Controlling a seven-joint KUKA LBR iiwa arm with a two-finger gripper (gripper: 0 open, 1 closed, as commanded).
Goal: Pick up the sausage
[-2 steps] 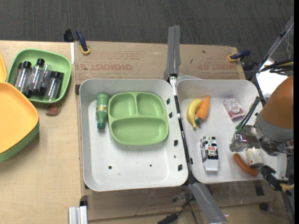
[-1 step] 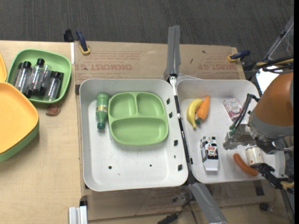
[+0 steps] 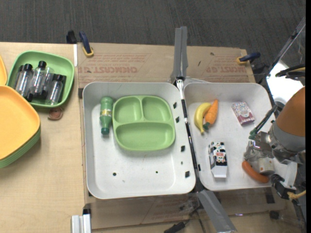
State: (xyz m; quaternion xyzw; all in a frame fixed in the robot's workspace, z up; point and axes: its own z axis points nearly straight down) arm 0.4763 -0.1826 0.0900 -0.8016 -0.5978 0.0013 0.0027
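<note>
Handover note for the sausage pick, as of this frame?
Gripper: low in the right bin, near its front right corner, over the sausage; open or shut can't be told.
Sausage: lying on the bin floor, part hidden under the gripper.
Also in that bin: banana, carrot, milk carton, pink packet.
Done: gripper at the sausage.
Left: confirm grasp, lift.

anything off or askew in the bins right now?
Nothing spilled or damaged. The sausage lies tight against the right bin's near right edge, partly under the gripper. The green bottle lies on its side beside the green tray.
</note>
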